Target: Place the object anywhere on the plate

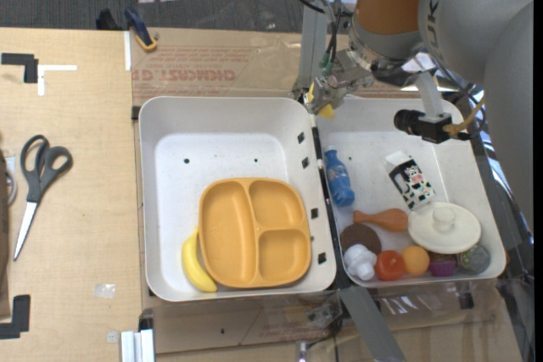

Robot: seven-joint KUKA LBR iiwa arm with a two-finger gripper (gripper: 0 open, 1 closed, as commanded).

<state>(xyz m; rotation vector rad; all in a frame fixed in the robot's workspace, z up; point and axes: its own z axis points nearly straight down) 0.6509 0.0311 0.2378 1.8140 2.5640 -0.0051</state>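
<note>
An orange-yellow divided plate lies in the front half of the left bin. A yellow banana pokes out from under the plate's left edge. My gripper hangs over the back end of the wall between the two bins, well behind the plate. A small yellowish bit shows at its tip, and I cannot make out what it is. The right bin holds the loose objects: a blue bottle, a black-and-white carton, and an orange drumstick-shaped toy.
At the right bin's front sit a white round lid, a brown disc, a white piece, and red, orange and purple small items. Scissors lie on the bench at the left.
</note>
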